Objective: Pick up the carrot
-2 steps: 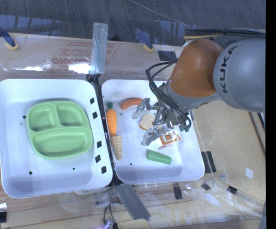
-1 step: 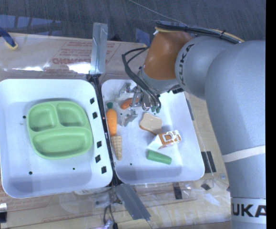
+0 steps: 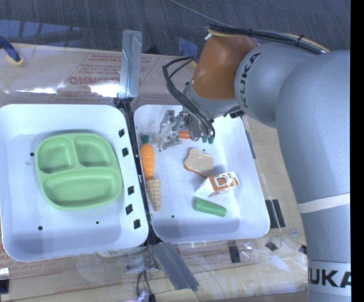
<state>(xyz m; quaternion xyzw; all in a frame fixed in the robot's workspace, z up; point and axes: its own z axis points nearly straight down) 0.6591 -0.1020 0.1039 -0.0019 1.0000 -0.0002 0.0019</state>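
Camera view: the gripper hangs low over the far end of the right bin; whether it is spread or pressed together cannot be told. The carrot lies just beside it along the left wall, above a cone. Likely light, stiff and smooth, it looks best pinched across its thick middle.

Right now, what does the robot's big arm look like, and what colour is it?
The arm is fat, round and smooth grey, with black KUKA letters printed on it. An orange band wraps around it above the wrist. Black cables loop beside that band. The gripper at the end is small, silvery metal.
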